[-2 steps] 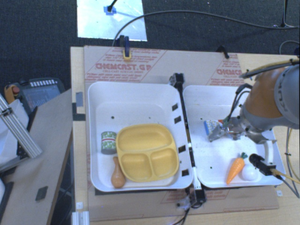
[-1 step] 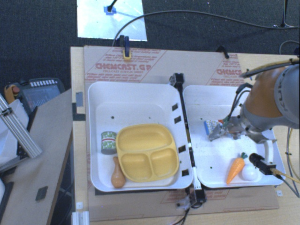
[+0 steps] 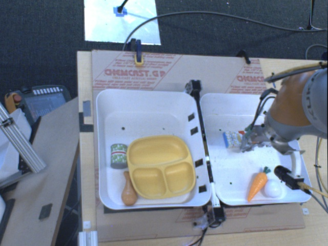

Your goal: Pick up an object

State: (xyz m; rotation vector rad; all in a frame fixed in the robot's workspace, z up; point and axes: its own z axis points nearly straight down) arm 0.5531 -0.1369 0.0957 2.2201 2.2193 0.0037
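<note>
Carrot (image 3: 257, 186) lay at five o'clock in the right bin (image 3: 218, 152); my pincer (image 3: 247, 141) touched a small packet (image 3: 233, 139), grip unclear.

Dark speckled carpet (image 3: 41, 29) covers the floor beyond the bench; a pale shiny sheet (image 3: 121, 14) lies on it; a grey table (image 3: 46, 152) stands at left, bearing an aluminium rail (image 3: 20, 140).

Single fixed camera, mounted above my bench, looking down at a slant. Both white bins fit in frame: left bin (image 3: 102, 137), right bin (image 3: 225, 111). My arm (image 3: 297, 104) enters from the frame's right. Moderate distance; floor visible beyond the bench.
</note>
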